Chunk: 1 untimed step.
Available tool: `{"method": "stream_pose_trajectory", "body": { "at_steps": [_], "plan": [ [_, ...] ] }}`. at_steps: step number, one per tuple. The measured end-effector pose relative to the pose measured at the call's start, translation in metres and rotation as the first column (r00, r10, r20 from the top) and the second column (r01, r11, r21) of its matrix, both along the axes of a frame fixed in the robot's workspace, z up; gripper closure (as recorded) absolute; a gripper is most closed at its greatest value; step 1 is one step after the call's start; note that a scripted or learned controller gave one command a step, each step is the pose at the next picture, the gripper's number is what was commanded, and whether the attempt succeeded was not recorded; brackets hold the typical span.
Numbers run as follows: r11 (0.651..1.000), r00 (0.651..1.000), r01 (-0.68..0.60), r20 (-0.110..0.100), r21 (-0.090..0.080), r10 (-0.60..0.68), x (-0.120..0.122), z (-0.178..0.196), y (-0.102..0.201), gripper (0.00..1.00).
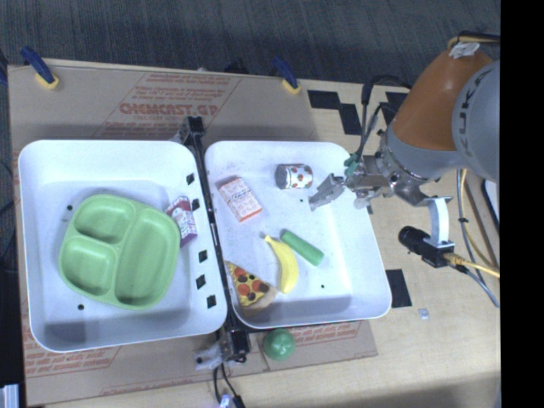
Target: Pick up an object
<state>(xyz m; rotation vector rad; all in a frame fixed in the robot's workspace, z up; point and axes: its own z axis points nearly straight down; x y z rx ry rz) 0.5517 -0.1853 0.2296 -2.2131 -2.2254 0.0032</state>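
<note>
Objects in right bin (365, 270): five, perhaps; one claw (327, 192).

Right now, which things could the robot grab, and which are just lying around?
Could be grabbed, in the right bin near the end effector:
small can
red packet
banana
green stick
pizza slice

Just lying around:
green divided plate in the left bin
dark wrapper beside it
green ball on the bench
blue clamps
</note>
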Motion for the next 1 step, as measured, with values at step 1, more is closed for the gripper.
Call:
{"method": "stream_pose_trajectory", "body": {
  "at_steps": [1],
  "plan": [
    [1.0,1.0,0.0,0.0,0.0,0.0,0.0,0.0,0.0,0.0]
  ]
}}
